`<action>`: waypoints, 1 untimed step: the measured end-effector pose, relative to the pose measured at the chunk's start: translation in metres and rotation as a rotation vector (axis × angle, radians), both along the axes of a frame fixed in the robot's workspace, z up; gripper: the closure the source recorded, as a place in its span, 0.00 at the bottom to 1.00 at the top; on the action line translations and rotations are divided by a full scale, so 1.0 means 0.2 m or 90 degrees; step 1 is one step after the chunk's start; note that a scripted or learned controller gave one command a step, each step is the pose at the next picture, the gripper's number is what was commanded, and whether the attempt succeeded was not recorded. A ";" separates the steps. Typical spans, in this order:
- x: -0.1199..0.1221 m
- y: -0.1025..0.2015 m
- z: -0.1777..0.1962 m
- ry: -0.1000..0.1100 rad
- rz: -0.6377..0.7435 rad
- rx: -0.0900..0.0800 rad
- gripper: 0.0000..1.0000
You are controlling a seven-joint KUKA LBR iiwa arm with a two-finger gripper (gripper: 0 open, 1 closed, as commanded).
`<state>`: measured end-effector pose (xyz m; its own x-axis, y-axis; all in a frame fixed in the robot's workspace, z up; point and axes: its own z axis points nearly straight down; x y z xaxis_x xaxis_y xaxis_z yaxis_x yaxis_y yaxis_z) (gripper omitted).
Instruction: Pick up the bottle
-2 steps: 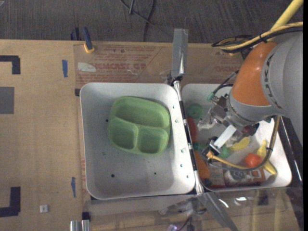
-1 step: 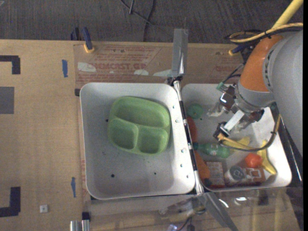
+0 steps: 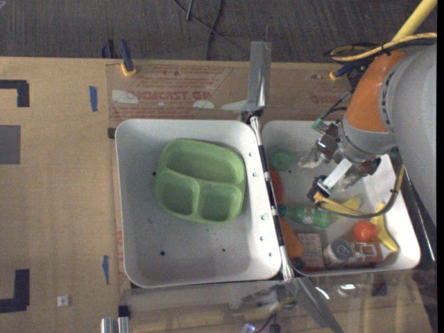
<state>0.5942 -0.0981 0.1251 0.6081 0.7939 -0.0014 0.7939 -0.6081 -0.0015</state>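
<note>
A green bottle (image 3: 310, 218) lies on its side in the right bin (image 3: 409, 255), near that bin's left wall. A second bottle-like item with a label (image 3: 345, 250) and an orange cap (image 3: 365, 230) lies near the front of the same bin. My gripper (image 3: 317, 174) hangs above the middle of the right bin, just behind the green bottle and apart from it. Its two fingers (image 3: 309, 160) point left and stand open, with nothing between them.
The left bin (image 3: 139, 241) holds a green divided plate (image 3: 200, 180). In the right bin lie a green round piece (image 3: 282, 160), an orange stick (image 3: 277, 184), a yellow banana-like piece (image 3: 345, 205) and a small packet (image 3: 309, 245). The arm covers that bin's back right.
</note>
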 end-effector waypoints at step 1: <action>-0.33 -0.03 0.24 0.001 0.056 0.001 0.00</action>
<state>0.5281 -0.1036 0.1724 0.5363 0.8440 -0.0008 0.8440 -0.5363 -0.0048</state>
